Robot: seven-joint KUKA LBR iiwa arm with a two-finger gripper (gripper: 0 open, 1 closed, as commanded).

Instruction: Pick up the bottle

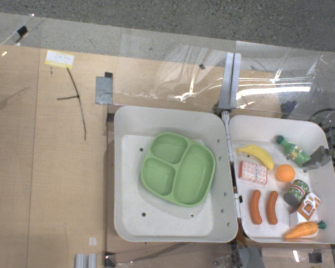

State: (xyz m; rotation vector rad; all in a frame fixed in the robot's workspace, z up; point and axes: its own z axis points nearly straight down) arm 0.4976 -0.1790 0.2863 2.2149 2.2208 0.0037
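The bottle [293,149] is small and green with a pale label. It lies on its side in the back part of the right bin [254,126], its cap pointing to the back left. My gripper [317,159] is a grey shape low over the bin's right side, just right of the bottle's base, close to it or touching it. The rest of the arm runs off the right edge of the camera view.
The right bin also holds a banana [257,155], an orange [285,173], a pink snack box [252,172], two sausages [263,206], a can [295,191], a small carton [309,206] and a carrot [302,230]. A green divided plate [177,169] lies in the left bin [124,173].
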